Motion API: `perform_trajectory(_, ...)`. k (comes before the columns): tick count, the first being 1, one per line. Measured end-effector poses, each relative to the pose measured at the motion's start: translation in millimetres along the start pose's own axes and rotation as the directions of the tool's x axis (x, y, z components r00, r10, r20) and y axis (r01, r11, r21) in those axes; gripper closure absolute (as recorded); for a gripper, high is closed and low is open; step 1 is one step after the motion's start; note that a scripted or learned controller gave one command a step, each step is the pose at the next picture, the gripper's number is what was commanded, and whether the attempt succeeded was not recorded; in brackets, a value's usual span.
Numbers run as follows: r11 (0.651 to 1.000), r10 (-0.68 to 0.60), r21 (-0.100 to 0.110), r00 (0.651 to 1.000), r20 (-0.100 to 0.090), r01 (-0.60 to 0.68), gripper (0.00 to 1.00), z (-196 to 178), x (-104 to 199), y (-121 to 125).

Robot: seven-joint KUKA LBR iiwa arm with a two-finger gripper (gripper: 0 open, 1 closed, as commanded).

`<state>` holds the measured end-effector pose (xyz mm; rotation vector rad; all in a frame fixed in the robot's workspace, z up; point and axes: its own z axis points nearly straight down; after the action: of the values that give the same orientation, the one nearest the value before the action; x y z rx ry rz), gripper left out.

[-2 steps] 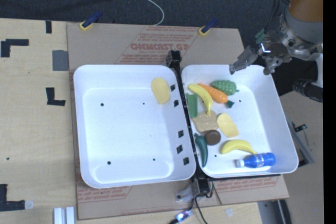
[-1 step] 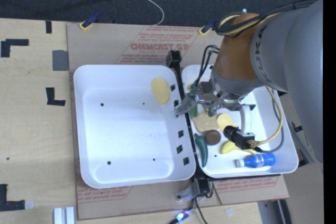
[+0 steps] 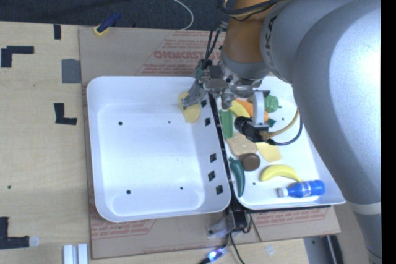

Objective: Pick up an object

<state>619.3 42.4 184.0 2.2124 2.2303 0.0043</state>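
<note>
One yellow piece (image 3: 190,109) seemingly hanging pinched in gripper (image 3: 197,97) fingers, hovering over left bin's (image 3: 148,201) far right corner; pickup nearly done.

Glossy white plastic bins (image 3: 148,207), matt brown cardboard sheet (image 3: 124,52), smooth grey arm (image 3: 334,71), glossy yellow banana (image 3: 278,172)

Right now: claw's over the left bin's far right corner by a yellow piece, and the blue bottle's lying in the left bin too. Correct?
Not quite. The camera view shows the blue bottle lying in the right bin, at its near edge beside the banana. The rest holds: the claw is over the left bin's far right corner by the yellow piece.
</note>
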Motion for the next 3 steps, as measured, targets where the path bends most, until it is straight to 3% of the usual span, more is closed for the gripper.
perform_trajectory(1, 1.0, 0.0, 0.006, 1.0, 0.001, 0.0, 0.0, 68.9, 77.3, 19.7)
perform_trajectory(2, 1.0, -0.004, 0.006, 1.0, 0.001, 0.004, 0.0, 102.3, 195.1, -21.7)
perform_trajectory(3, 1.0, 0.003, 0.008, 1.0, 0.003, -0.003, 1.0, 91.2, 188.6, -19.6)
